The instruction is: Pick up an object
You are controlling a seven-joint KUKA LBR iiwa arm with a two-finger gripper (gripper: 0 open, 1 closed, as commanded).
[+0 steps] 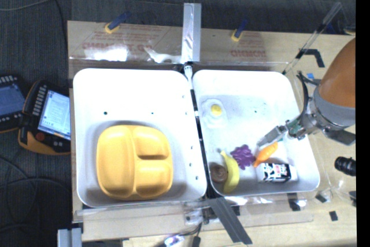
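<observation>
My gripper (265, 140) reaches into the right bin (254, 81) from the right and hangs low over its lower middle. Just under its tip lies a small orange carrot (266, 152), close to or touching it; I cannot see anything held. A purple bunch of grapes (243, 155) sits to the left of the carrot. A yellow banana (231, 173) curves below the grapes, beside a brown round piece (217, 172). A black-and-white carton (276, 172) lies below the carrot. A fried-egg toy (215, 109) rests higher up near the bin's left wall.
The left bin (115, 87) holds a large yellow compartment tray (134, 160). The arm's orange band (344, 81) stands over the right bin's right edge. A handheld controller (43, 118) lies on the floor to the left of the bench.
</observation>
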